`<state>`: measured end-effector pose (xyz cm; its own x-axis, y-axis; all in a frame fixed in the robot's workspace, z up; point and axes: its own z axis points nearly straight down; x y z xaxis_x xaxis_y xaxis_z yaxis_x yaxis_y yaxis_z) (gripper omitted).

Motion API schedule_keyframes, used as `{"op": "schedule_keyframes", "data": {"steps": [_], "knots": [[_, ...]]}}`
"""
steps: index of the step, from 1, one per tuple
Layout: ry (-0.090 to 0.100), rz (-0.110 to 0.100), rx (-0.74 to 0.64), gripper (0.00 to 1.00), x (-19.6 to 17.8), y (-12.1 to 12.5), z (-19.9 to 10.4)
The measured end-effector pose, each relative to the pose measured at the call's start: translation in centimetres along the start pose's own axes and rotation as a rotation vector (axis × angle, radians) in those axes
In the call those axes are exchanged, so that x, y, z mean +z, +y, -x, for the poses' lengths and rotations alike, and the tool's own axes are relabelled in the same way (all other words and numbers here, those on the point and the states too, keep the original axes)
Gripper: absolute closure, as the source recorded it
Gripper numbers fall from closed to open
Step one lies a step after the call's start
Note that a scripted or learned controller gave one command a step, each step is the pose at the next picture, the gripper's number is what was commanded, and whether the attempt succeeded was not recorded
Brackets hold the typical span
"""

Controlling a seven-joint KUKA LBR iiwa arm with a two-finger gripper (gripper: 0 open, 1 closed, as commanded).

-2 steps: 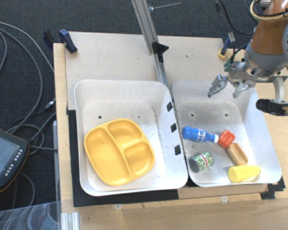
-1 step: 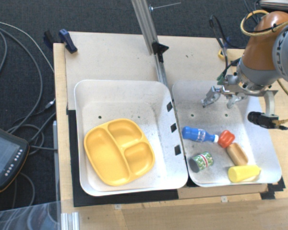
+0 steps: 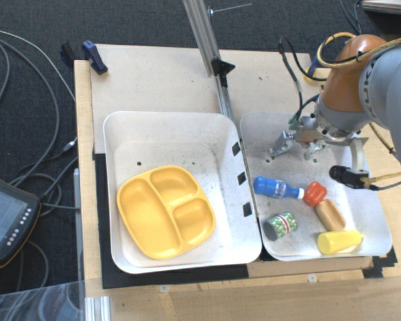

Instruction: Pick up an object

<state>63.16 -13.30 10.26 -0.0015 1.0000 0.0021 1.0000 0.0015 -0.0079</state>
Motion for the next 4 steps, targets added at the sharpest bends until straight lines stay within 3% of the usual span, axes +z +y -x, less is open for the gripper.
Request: {"op": "schedule_keyframes", "data": {"steps": [1,3,4], "knots": [[-0.001,0.009,0.000,1.00,-1.6,0.2,0.0],[-0.004,0.017,0.000,1.00,-13.6,-0.3,-0.3],[-0.003,0.013,0.000,1.00,-17.1,-0.2,-0.3]]}}
